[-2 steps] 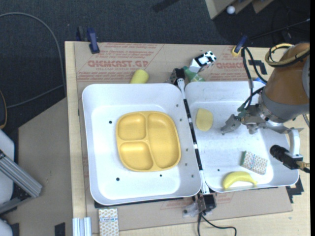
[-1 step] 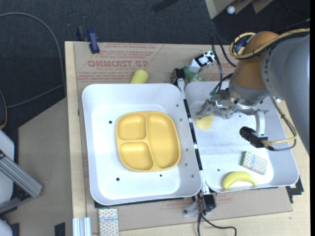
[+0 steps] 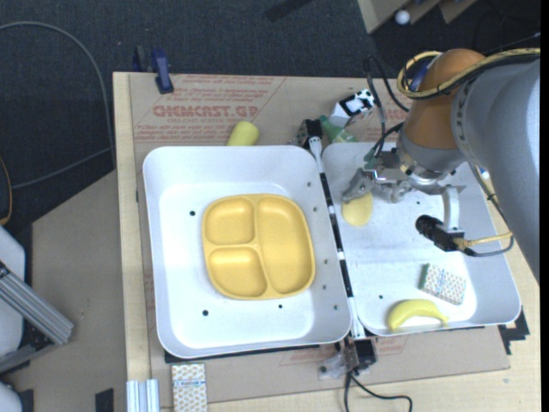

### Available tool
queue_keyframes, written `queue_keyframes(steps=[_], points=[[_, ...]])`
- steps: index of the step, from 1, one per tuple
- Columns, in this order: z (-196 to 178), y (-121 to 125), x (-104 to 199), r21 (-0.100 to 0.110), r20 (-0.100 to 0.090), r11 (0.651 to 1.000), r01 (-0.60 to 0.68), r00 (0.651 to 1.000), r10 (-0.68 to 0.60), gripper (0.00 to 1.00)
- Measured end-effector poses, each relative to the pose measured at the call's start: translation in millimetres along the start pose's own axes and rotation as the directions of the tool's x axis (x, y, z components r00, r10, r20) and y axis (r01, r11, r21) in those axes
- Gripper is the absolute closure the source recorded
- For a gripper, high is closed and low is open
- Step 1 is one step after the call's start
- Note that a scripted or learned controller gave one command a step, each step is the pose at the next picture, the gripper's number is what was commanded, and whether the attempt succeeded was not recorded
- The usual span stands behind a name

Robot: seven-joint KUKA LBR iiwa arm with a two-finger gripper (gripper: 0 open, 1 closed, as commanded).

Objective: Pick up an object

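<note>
The right bin (image 3: 480, 230) holds three things. A pale yellow rounded object (image 3: 358, 210) lies near its left wall. At the bin's front edge lies a yellow banana (image 3: 416, 313). A small patterned packet (image 3: 443, 283) sits just above and to the right of the banana. My gripper (image 3: 375, 184) hangs over the bin's back left part, directly above and touching or almost touching the pale yellow object. Nothing is visibly lifted in it. A yellow divided plate (image 3: 257, 245) lies in the middle of the left bin (image 3: 171, 187).
Behind the left bin, a yellow cylinder (image 3: 243, 133) rests on the cardboard. A blue clamp (image 3: 160, 69) grips the board's back edge. Green, white and black clutter (image 3: 341, 120) sits behind the bins' divide. A patterned packet (image 3: 189, 384) lies at the front.
</note>
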State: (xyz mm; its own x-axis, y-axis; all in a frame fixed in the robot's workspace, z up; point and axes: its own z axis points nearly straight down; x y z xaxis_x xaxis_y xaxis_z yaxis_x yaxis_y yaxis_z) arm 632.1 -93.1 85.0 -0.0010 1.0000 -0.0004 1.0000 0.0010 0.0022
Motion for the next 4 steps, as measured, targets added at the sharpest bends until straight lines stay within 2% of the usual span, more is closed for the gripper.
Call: queue_keyframes(steps=[2,3,4], points=[[0.0,2.4,-14.0,0.000,0.001,1.000,-0.001,1.000,0.001,0.00],[0.2,12.2,-11.9,0.000,0.001,1.000,0.000,1.000,0.000,0.00],[0.2,-2.5,-4.1,0.005,-0.001,1.000,-0.001,1.000,0.001,0.00]])
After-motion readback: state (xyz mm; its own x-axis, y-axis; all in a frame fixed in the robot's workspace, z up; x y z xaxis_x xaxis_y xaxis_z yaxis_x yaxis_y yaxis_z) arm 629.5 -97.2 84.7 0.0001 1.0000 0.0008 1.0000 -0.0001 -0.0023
